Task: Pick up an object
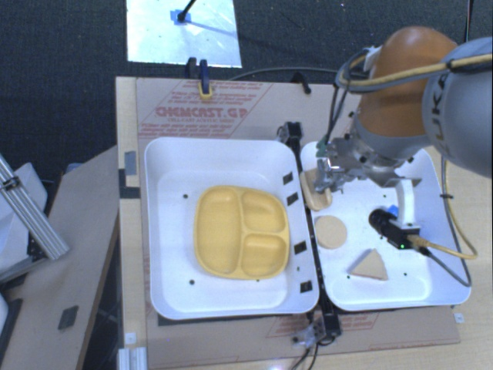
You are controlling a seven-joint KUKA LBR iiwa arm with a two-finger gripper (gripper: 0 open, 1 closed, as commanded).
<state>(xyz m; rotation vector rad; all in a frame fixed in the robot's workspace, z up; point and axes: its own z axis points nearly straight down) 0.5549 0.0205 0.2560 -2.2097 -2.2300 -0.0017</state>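
Note:
My gripper (326, 177) hangs low over the left edge of the right bin (431, 284), below the arm's orange band. Directly under and beside it lies a tan, rounded block (313, 195) against the bin's left wall; whether the gripper touches it is unclear. A flat tan disc (331, 232) rests on the bin floor just in front of that block. A tan triangular wedge (369, 265) lies nearer the front. A small blue piece (393, 210) peeks out from behind the arm's hardware, mostly hidden.
The left bin (166, 206) holds a yellow divided plate (240, 232) at its middle. A black divider with clips (303, 206) runs between the bins. A black module with a cable (389, 230) hangs off the arm over the right bin.

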